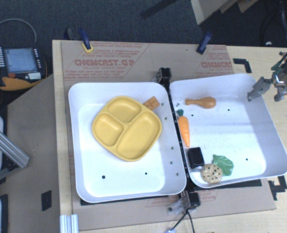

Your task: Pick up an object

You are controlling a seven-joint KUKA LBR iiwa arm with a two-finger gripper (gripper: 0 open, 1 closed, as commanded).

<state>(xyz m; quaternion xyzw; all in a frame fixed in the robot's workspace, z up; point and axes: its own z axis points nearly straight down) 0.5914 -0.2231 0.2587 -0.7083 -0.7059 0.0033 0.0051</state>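
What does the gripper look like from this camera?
At the view's right edge, the gripper is a small grey metal piece with two slim grey fingers, one on each side. Teal-green cabling runs along its upper part. It is too small and blurred for markings.

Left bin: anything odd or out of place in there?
One thing: a small brown block is wedged at the far rim of the yellow divided plate, partly tucked under it. The plate sits flat in the left bin, skewed to its walls. No spills or damage visible.

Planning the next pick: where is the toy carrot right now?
The carrot lies in the right bin along its left wall, between the drumstick above and the black block below.
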